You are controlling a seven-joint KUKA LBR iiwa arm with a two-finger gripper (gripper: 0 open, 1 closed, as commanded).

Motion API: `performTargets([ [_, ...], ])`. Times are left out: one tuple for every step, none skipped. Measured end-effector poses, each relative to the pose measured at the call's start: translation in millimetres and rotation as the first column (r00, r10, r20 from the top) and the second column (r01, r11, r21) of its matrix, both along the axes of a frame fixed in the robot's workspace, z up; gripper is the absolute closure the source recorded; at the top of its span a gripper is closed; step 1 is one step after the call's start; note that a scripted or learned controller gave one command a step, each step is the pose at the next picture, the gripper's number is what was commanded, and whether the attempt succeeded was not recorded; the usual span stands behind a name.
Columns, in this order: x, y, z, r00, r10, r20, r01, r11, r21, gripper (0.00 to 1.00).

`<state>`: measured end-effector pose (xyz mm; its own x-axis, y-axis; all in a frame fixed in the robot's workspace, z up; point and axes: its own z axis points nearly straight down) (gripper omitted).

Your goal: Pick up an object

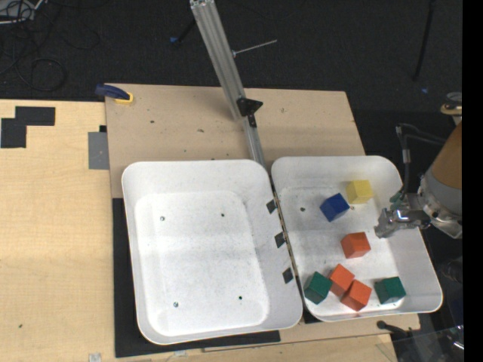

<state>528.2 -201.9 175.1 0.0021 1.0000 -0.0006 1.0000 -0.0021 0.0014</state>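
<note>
The arm reaches in from the right, and its hand (394, 219) hangs over the right edge of the right bin (317, 173), above bare white floor near that bin's outer rim. The metal fingers are small and blurred against the white, so whether they are spread or closed cannot be told; nothing shows between them, and they do not appear to touch any block. All the objects lie in this right bin. A yellow cube (360, 191) sits toward the far side, with a blue cube (333, 207) just beside it on the left, the two nearly touching. An orange-red cube (355, 244) lies alone near the middle, left of and a little below the hand and apart from it. Along the near side, a dark green cube (318, 286) touches a pair of orange-red cubes (349, 286) packed against each other, and a second green cube (389, 289) rests just to their right, close to the near rim. The left bin (198, 178) stands side by side with the right one on the desk (53, 202), and a slanted aluminium rail (223, 59) rises behind the bins.
</note>
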Motion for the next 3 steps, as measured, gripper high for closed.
performTargets([
  [5.3, 2.2, 61.8, 1.000, 0.004, 0.003, -0.004, 1.000, -0.001, 1.00],
  [6.2, 1.3, 114.7, 1.000, 0.004, 0.002, -0.004, 1.000, -0.001, 1.00],
  [15.5, 51.6, 101.5, 1.000, 0.007, -0.004, -0.007, 1.000, 0.003, 1.00],
])
